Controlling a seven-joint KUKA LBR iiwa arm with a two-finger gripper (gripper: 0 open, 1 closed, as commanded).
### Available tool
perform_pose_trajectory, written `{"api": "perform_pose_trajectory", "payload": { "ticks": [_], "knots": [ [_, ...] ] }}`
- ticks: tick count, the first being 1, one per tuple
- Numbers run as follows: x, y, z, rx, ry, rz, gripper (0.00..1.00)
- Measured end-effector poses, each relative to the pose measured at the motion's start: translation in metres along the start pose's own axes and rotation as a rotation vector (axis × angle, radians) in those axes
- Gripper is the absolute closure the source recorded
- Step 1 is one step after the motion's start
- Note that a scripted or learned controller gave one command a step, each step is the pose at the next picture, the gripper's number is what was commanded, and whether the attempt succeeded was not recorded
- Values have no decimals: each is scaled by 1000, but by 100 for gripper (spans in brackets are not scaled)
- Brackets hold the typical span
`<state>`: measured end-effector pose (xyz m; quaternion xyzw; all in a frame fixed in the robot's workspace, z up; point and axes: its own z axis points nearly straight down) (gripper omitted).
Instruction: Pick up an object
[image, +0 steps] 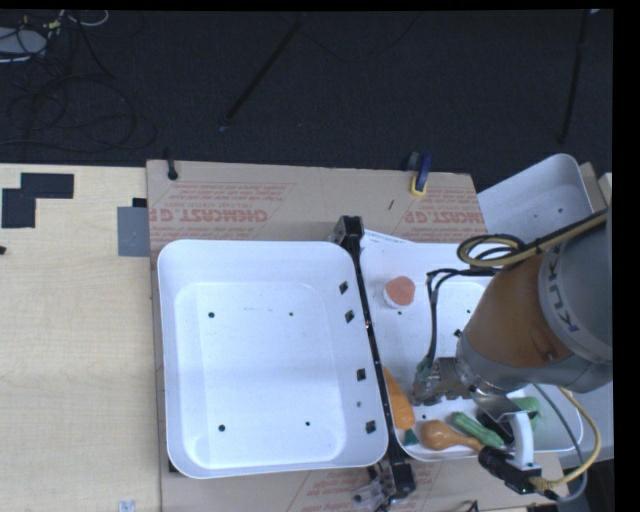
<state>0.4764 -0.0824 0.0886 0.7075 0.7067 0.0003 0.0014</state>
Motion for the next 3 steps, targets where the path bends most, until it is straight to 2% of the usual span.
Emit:
{"api": "perform_pose_trajectory", "payload": {
  "ticks": [1,2,3],
  "knots": [
    [53,58,-103,-7,4,-7,100],
    [59,100,-98,4,2,-2,100],
    [136,107,-136,3,5,-7,100]
  ]
}}
